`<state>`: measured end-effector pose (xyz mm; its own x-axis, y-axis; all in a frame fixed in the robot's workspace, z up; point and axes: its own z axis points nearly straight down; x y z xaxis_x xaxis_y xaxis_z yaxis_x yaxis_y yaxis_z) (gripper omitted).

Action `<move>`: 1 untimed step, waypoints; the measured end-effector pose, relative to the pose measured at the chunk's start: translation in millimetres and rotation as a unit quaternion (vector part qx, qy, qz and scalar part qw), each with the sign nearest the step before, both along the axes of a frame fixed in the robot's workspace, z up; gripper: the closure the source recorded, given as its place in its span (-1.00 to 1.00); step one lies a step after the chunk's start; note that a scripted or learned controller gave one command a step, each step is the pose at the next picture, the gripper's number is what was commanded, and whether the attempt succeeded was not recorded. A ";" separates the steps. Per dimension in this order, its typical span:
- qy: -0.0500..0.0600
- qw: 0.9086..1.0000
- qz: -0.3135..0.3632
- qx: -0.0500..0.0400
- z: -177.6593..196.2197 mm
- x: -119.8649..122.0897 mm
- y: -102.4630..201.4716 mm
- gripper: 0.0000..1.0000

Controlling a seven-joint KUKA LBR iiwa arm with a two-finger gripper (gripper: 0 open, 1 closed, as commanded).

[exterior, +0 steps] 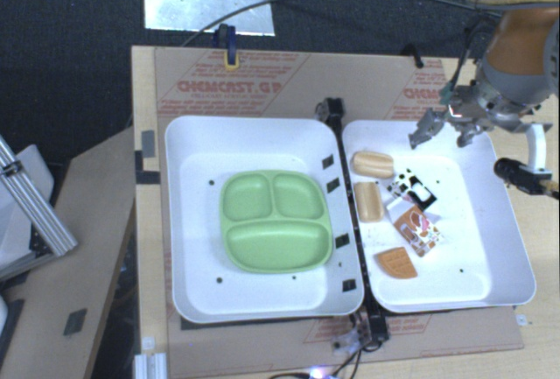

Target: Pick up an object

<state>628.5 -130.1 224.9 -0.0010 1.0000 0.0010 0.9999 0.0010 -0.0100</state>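
At left we see a green three-compartment plastic plate (276,221) in its shallow white bin (188,150). In the right-hand bin, a tan bread-roll toy (373,164) lies lengthwise left-right, below-left of our open, empty two-finger gripper (447,129).

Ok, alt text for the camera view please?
The gripper hangs open above the far edge of the right white bin, which holds small tan food-like pieces and a printed packet. The left white bin holds a green divided plastic plate.
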 end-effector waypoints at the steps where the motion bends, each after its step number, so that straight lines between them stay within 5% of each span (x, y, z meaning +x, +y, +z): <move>1: -0.006 1.000 0.001 -0.001 7.1 2.5 0.2 -1.00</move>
